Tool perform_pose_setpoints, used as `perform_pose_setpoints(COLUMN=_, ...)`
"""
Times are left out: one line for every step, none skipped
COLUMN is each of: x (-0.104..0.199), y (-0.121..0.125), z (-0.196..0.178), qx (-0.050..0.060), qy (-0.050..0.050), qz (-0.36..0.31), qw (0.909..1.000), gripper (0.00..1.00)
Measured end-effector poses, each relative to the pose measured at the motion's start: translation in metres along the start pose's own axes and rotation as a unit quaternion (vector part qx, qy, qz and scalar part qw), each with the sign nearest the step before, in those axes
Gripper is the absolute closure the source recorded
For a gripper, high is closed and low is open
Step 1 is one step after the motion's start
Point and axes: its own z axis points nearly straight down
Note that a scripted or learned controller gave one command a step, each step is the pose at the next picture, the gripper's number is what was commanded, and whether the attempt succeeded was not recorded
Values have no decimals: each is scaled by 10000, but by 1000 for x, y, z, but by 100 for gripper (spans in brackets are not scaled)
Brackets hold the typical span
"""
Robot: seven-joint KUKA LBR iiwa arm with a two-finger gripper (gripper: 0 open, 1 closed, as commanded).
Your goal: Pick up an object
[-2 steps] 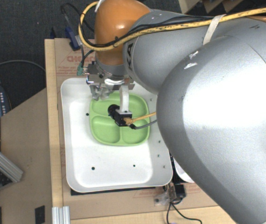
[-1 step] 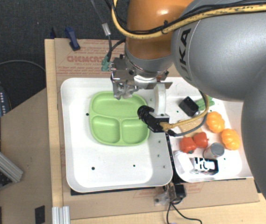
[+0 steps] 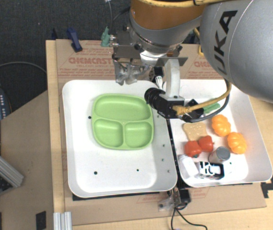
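Board (image 3: 90,60), far edge: red print reads "CHEMCAST".

Left bin (image 3: 74,128): one green divided plate (image 3: 123,121) lies in the middle, flat.

Gripper (image 3: 126,74): positioned at the far rim of the left bin, just beyond the plate. Whether it is spread or pressed together cannot be told; no object is seen held in it.

Arm (image 3: 242,37): the grey casing bears the letters "UKA".

Right bin (image 3: 258,147): candidate objects lie toward its near edge. These are a tan slice (image 3: 194,129), red pieces (image 3: 198,146), two orange fruits (image 3: 221,125) and a grey cylinder (image 3: 219,154).

Status: the pick is judged not yet done. Selection, descent, closing and lift remain.
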Motion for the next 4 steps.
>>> perform_pose_setpoints(x=-2, y=-39, z=30, qx=97, qy=-41, qz=21, qw=9999, gripper=100)
perform_pose_setpoints(x=-10, y=-60, z=69, qx=103, qy=-45, qz=30, qw=9999, gripper=100)
perform_pose_setpoints(x=-80, y=-37, z=-89, qx=-39, qy=-12, qz=64, qw=10000, gripper=100)
perform_pose_setpoints(x=-126, y=-60, z=58, qx=151, qy=-60, qz=58, qw=9999, gripper=100)
